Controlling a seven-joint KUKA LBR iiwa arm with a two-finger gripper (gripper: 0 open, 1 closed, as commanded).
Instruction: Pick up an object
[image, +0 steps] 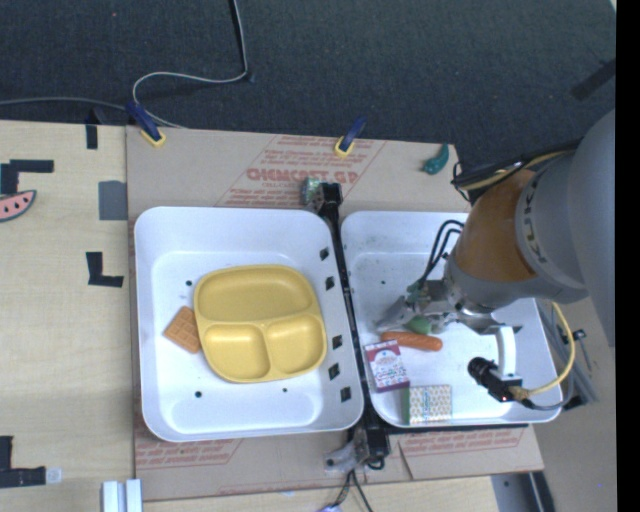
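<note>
Left bin (150, 300): yellow divided plate (261, 322) with three compartments sits near the bin's middle, a bit toward the right wall. An orange waffle-patterned cracker (182, 328) lies just beside the plate's left edge, partly tucked under it. Small black dots mark the bin floor around the plate.

Cardboard sheet (290, 170) lies under both bins, red print on it at the far edge, held by two yellow-blue clips (350, 138) along that far edge. A teal clip (436, 158) sits at the cardboard's far right corner. Black cable loops over the dark mat beyond the bench. Black tape marks on the bench's left part.

Right bin (385, 250): arm comes in from the right, orange band visible above the wrist, grey body covering the bin's right side. Pincer (418, 305) is low over the bin's middle, just above the carrot. Whether the pincer is open or closed cannot be told; too dark and cluttered there. Orange carrot (412, 341) lies flat on the bin floor, roughly mid-bin, pointing left-right, with something green (424, 324) touching it on the far side. Small red-white packet (387, 364) lies just beside the carrot toward the near edge. A pale speckled card (430, 402) lies at the bin's near edge, right of the packet. Nothing visibly lifted.
</note>
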